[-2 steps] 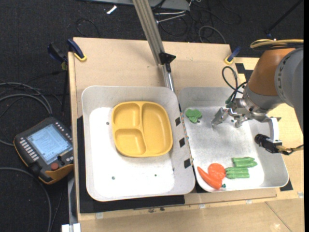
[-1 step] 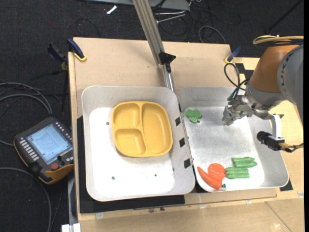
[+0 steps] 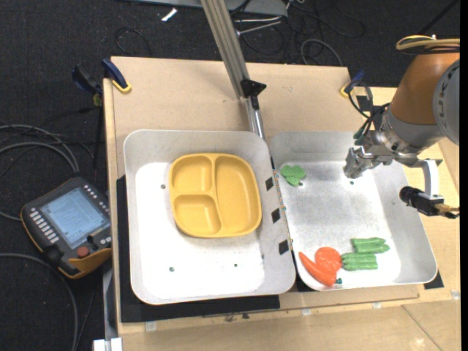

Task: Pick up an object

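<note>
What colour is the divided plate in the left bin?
The divided plate is plain yellow with no pattern, seen clearly in the camera view.

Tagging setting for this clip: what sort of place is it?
Likely a robotics lab workcell, not a home. A teach pendant lies on black flooring strewn with cables, and the wooden bench holds two white bins, toy food and a yellow tray.

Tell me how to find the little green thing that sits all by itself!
Look at the right-hand white bin, the one without the yellow divided plate. Near its upper left corner, close to the wall between the bins, lies the small green toy. The other green pieces lie at the bin's near end beside an orange-red toy; this one lies alone.
</note>
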Controlling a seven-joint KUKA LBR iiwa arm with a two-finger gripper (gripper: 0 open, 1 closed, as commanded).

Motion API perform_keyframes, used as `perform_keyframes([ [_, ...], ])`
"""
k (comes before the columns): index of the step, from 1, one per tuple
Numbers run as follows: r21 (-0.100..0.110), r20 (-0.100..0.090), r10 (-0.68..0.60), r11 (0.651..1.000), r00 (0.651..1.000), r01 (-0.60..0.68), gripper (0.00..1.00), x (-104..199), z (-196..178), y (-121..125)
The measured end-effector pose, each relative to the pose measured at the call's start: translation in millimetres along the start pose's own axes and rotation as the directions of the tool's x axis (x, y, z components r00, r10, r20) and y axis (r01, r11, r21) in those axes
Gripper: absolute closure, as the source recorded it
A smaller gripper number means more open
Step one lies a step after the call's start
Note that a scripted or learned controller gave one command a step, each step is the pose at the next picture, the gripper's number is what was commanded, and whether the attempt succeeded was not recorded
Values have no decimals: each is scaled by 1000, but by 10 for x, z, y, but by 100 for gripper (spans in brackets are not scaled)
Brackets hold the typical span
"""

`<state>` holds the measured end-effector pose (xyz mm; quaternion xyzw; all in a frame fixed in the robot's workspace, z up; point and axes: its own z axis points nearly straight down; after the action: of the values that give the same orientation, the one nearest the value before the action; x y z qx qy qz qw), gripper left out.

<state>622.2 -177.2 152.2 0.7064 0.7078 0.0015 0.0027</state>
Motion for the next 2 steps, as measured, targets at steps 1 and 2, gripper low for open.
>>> perform_keyframes([
  [1, 0, 0, 0, 1000, 1000, 0, 100, 31, -485, -65],
  [2, 3, -1, 0, 1000, 1000, 0, 100, 33, -595, -56],
])
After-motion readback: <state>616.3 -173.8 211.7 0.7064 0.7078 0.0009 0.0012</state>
